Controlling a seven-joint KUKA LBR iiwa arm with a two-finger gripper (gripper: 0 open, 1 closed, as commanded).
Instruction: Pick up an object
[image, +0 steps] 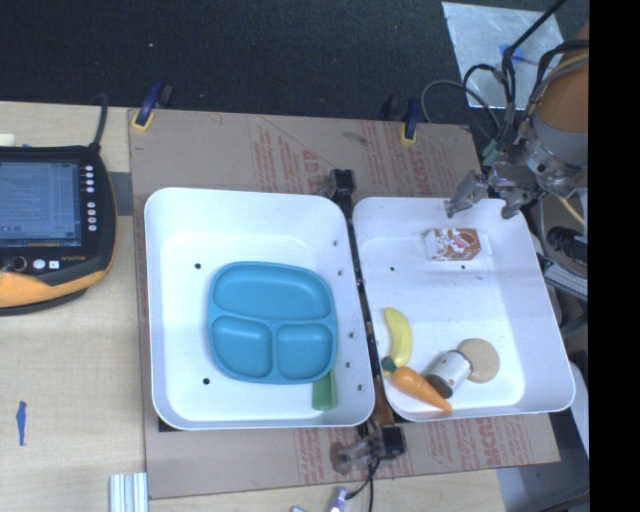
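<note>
Above the right bin (540, 300) hangs the gripper (487, 201), fingers spread and holding nothing, near a small packet (455, 243) (red print, unreadable).

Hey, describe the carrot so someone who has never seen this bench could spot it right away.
Look at the right bin of the two white bins, then at the cluster along its near edge. The carrot lies there, just below the banana and touching a small can. It is the one orange, tapered thing in that bin; the banana is yellow, the can silvery.
</note>
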